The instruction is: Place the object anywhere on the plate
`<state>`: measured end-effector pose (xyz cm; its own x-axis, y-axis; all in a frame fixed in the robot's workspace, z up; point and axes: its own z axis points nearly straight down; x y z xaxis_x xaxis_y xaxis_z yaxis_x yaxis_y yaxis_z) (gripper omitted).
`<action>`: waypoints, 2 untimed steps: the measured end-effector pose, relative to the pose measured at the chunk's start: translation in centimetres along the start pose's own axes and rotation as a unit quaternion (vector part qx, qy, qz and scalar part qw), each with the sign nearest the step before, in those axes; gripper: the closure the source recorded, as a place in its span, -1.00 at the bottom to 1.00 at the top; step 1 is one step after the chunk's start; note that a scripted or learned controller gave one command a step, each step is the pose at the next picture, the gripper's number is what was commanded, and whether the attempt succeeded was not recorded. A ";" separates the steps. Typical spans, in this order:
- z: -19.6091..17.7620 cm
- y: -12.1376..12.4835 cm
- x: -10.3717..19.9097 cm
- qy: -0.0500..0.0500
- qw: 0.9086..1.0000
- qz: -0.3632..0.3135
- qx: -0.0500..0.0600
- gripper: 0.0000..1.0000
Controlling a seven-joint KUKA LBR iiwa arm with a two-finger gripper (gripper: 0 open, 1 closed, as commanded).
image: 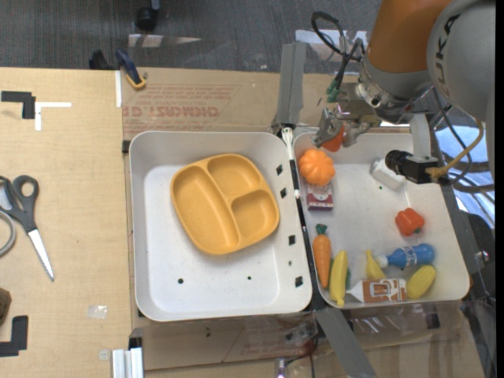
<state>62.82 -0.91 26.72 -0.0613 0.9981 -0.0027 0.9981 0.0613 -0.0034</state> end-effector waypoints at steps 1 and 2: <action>7.7 -1.8 5.1 0.001 0.999 -0.033 0.000 1.00; 10.1 -7.1 13.0 0.001 0.998 -0.058 0.001 1.00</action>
<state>54.94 11.59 16.60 -0.1765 0.9843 -0.0010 0.9843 0.1765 -0.0048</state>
